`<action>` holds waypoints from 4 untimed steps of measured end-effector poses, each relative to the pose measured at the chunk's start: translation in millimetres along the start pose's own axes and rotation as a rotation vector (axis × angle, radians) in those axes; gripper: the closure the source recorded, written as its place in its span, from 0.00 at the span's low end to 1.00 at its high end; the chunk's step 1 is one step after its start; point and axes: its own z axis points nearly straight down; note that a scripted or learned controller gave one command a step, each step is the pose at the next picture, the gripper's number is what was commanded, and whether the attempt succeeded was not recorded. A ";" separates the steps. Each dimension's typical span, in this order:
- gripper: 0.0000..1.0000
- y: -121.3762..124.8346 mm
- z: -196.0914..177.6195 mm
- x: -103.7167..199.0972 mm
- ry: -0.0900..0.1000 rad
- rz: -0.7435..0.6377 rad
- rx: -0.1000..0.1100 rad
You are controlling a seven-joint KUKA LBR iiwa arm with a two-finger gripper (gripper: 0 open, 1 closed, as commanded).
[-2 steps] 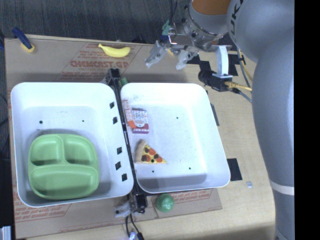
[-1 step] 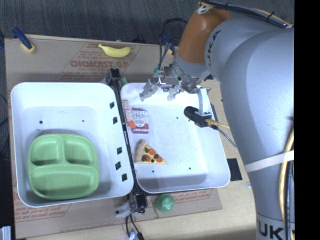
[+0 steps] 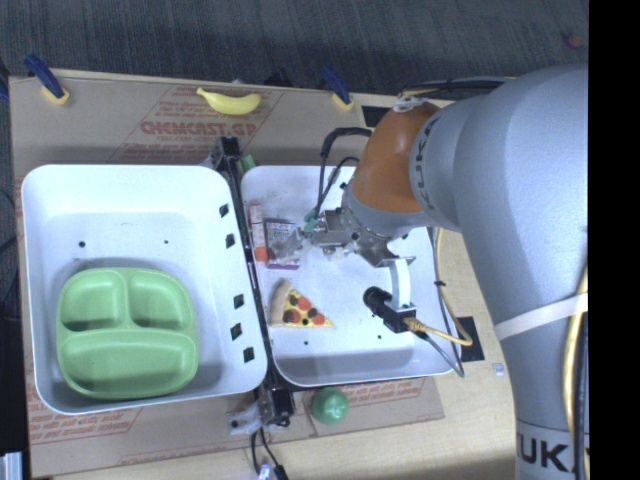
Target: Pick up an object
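In the right bin [image 3: 350,368], a pizza slice toy [image 3: 297,309] lies near the left wall, towards the front. A small clear packet with red and orange print [image 3: 274,242] lies by the same wall, further back. My gripper [image 3: 312,230] reaches in from the right, low over the bin, its tip right at the packet's right edge. I cannot make out anything held. The grey arm with its orange band [image 3: 395,168] covers the bin's right side.
The left bin [image 3: 120,188] holds a green divided plate [image 3: 125,333] at its front. A yellow banana [image 3: 230,99] lies on the cardboard behind the bins. A green ball [image 3: 328,404] sits in front of the right bin. Blue clamps [image 3: 46,78] grip the cardboard's back edge.
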 end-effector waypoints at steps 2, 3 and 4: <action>1.00 -24.4 -119.6 16.0 -0.001 0.000 0.001; 1.00 -45.4 -131.8 85.7 0.000 -0.004 0.005; 0.00 -45.4 -131.8 85.1 -0.001 -0.003 0.005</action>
